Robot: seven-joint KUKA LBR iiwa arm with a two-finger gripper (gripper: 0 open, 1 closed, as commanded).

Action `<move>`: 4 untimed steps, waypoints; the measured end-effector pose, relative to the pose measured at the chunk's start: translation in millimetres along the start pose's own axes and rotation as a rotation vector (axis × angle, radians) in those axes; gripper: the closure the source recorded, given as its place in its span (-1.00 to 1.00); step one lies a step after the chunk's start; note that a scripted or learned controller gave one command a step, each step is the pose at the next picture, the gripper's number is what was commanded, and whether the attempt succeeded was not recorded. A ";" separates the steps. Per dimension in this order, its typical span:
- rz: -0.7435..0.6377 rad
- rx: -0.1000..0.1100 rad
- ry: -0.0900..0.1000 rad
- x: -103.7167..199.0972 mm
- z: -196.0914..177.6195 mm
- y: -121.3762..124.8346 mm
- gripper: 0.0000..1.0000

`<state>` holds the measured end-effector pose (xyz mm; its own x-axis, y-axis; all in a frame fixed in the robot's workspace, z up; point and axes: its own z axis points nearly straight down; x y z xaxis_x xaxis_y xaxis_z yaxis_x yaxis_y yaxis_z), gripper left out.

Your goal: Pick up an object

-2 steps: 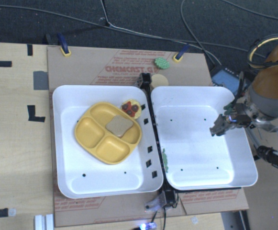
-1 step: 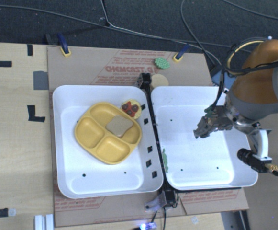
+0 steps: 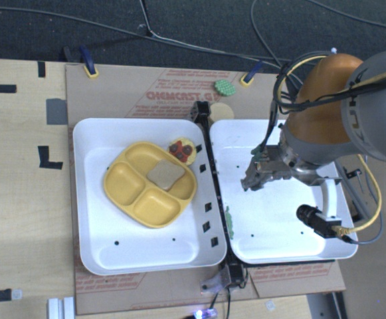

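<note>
- Hovering over your right bin (image 3: 272,244), the claw (image 3: 254,180) grips nothing visible; its opening cannot be told.
- Your left bin (image 3: 93,244) holds a yellow tray (image 3: 129,185).

The grey arm (image 3: 362,105) reaches in from the right, its orange band (image 3: 325,102) sitting large just above the wrist. Below the band the wrist tips down and leftward, ending in the dark gripper (image 3: 251,180) (its jaws too small and shadowed to read), which hangs low.
</note>
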<state>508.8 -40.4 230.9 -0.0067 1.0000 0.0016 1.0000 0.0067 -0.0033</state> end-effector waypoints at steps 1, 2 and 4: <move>0.001 -0.001 0.000 44.9 -1.7 -1.6 1.00; 0.000 -0.001 -0.001 90.9 1.2 7.2 1.00; 0.004 -0.001 -0.002 139.8 -4.2 1.8 -1.00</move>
